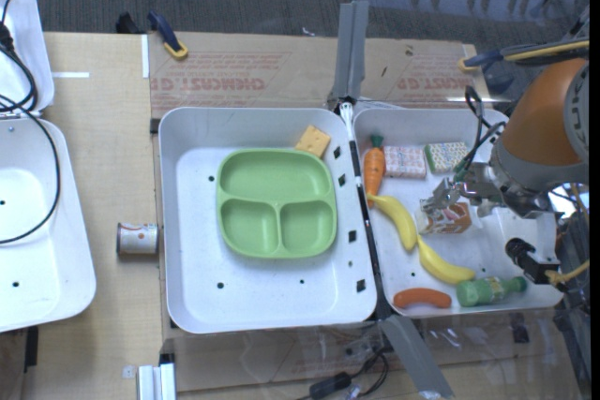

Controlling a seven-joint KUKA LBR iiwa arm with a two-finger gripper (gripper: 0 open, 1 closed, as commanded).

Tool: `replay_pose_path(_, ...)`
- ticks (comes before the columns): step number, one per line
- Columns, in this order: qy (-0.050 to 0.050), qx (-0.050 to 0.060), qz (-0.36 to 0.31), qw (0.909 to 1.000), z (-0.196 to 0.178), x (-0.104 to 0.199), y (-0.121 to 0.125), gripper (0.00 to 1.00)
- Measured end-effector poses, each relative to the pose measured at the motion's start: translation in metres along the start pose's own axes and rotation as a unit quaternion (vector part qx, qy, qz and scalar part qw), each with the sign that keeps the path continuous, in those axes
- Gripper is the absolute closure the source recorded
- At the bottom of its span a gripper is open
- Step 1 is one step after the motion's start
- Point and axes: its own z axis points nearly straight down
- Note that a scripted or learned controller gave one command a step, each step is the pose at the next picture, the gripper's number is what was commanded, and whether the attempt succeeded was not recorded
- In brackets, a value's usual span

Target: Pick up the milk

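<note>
The arm point(553, 122) is grey with a broad, rounded orange band above the wrist. Below the band sits a grey collar, with thin dark cables looping alongside. The gripper point(448, 201) is metallic silver-grey.

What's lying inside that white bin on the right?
The right bin holds a carrot, two bananas, a hot dog, a green bottle and two small boxes. The gripper covers another item.

A single fixed camera looks down at a slant from above the wooden bench point(103, 201), taking in both shallow white bins point(178, 229).
</note>
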Motion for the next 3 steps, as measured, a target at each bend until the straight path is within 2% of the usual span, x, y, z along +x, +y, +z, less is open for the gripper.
replay_pose_path(1,-0.006,-0.009,0.027,0.9996,0.004,0.012,-0.006,0.00)
replay_pose_path(2,-0.008,-0.015,0.029,0.9994,-0.011,0.010,-0.002,1.00)
replay_pose_path(3,-0.003,0.009,0.168,0.9857,-0.081,0.091,-0.072,1.00)
